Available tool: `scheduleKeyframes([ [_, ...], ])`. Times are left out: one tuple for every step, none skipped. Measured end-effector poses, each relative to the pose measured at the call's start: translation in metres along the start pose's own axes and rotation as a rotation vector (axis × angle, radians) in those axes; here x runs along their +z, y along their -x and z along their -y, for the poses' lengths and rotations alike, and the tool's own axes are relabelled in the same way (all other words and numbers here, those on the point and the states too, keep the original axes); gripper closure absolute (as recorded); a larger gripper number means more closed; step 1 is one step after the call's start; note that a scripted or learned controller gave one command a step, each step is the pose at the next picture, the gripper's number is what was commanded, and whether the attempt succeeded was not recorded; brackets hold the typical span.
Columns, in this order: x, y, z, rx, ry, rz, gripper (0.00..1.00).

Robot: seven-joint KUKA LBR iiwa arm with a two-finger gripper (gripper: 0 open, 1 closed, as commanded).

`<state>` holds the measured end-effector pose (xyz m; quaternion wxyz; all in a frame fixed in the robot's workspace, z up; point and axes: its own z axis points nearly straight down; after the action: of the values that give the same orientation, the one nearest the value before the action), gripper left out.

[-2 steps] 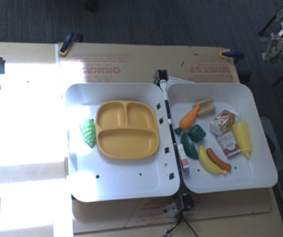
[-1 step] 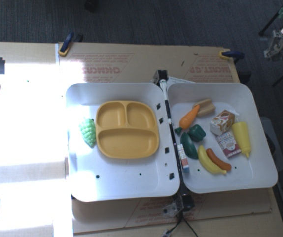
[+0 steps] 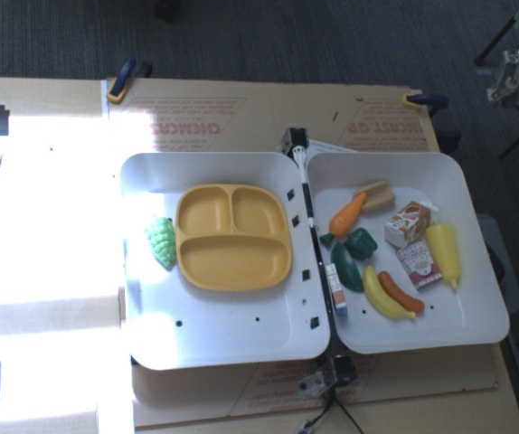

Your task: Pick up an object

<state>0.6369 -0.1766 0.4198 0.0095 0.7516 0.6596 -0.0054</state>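
Currently: left bin [image 3: 142, 333] holds a yellow divided plate [image 3: 233, 238] with green grapes [image 3: 161, 240] touching its left rim; right bin [image 3: 476, 319] holds carrot [image 3: 347, 214], banana [image 3: 382, 297], hot dog [image 3: 400, 294], yellow bottle [image 3: 444, 252], two cartons; end effector state cannot be told

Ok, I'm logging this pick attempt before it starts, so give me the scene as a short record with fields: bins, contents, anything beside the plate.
left bin: holds a yellow divided plate with three compartments
beside plate: green toy, touching its left rim
right bin: toy food, crowded together
right bin items: carrot, banana, yellow bottle, small carton, dark green pieces
under bins: cardboard sheet
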Motion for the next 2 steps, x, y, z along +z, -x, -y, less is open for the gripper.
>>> scheduleKeyframes([
  [-0.0087, -0.0001, -0.0009, -0.004, 0.001, 0.002, 1.00],
  [-0.0173, -0.0002, -0.0017, -0.008, 0.001, 0.004, 1.00],
])
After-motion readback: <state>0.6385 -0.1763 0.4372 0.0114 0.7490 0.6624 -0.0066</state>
